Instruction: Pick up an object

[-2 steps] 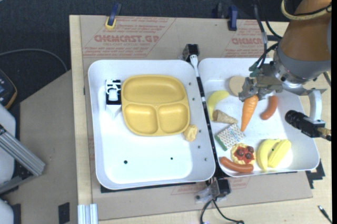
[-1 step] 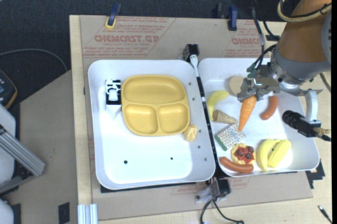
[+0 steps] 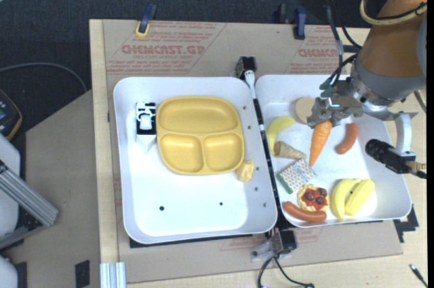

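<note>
Down at the near edge of the right bin [image 3: 400,209], a glossy sausage [image 3: 303,213] lies along the rim, and just behind it sits a small round tart [image 3: 312,197] dotted red. To the tart's right, a smooth yellow bunch of bananas [image 3: 351,196]; to its left and a touch farther, a checked, flat wafer [image 3: 296,175]. Beyond the wafer, a pale ridged cone [image 3: 289,150], and past that a rounded yellow lemon [image 3: 279,127] near the bin's left wall. Right of the cone hangs the carrot [image 3: 318,141], a tapering orange spike, point down, thick end up at the gripper [image 3: 330,108]. The metal fingers look closed narrowly on the carrot's top, though the wrist hides the contact, so call it a probable hold. Just right of the carrot, a small reddish sausage [image 3: 346,139] lies slanted. Across in the left bin [image 3: 129,165], a matte yellow plate [image 3: 200,133] with three compartments, and a crumpled yellow scrap [image 3: 245,171] at its near right corner.
</note>
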Controlling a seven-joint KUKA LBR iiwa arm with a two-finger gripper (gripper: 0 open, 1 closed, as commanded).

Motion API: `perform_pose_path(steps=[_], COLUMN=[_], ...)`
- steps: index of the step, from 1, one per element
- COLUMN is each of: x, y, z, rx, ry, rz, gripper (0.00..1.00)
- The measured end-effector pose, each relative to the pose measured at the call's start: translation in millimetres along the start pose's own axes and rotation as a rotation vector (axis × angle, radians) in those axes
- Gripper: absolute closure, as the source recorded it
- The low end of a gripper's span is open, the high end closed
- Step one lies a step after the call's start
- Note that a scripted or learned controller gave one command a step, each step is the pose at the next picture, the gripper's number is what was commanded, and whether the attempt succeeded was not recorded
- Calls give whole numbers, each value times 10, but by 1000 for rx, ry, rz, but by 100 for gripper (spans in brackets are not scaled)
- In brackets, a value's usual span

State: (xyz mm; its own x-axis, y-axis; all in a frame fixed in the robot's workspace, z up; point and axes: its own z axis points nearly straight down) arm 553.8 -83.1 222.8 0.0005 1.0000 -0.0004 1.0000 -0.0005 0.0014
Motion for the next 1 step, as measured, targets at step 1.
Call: perform_pose_path(steps=[1], x=[169], y=[-82], z=[35], rx=[4], ry=[1], rz=[-2], gripper=[100])
